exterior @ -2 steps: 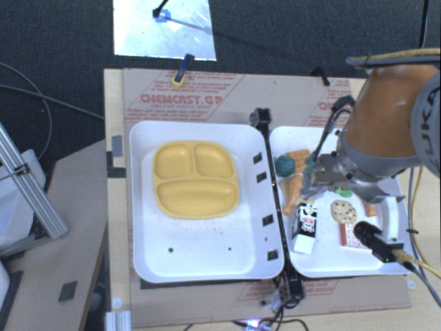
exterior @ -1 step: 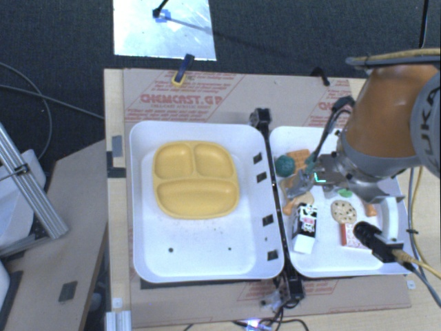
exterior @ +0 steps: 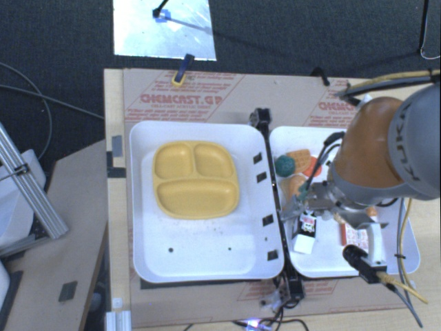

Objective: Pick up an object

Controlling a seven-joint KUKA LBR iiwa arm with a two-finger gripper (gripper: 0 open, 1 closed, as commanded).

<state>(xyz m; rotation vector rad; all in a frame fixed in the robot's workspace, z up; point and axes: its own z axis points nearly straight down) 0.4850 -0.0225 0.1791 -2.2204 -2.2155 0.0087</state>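
My gripper (exterior: 311, 204) hangs low over the left half of the right bin (exterior: 324, 266), under the grey and orange wrist. Just below it lies a small black and white packet (exterior: 305, 232), close to the gripper; whether it touches is unclear. A teal ball (exterior: 284, 164) rests near the bin's left wall, with an orange ridged piece (exterior: 300, 159) beside it and a paler orange piece (exterior: 293, 184) below. A red and white packet (exterior: 353, 236) lies further right, partly under the arm. The arm hides the right part of this bin.
The left bin (exterior: 148, 254) holds a yellow three-compartment plate (exterior: 196, 178). A black divider with clips (exterior: 270, 185) runs between the bins. Behind the bins lie cardboard with red print (exterior: 180, 99) and a shiny sheet (exterior: 164, 18).
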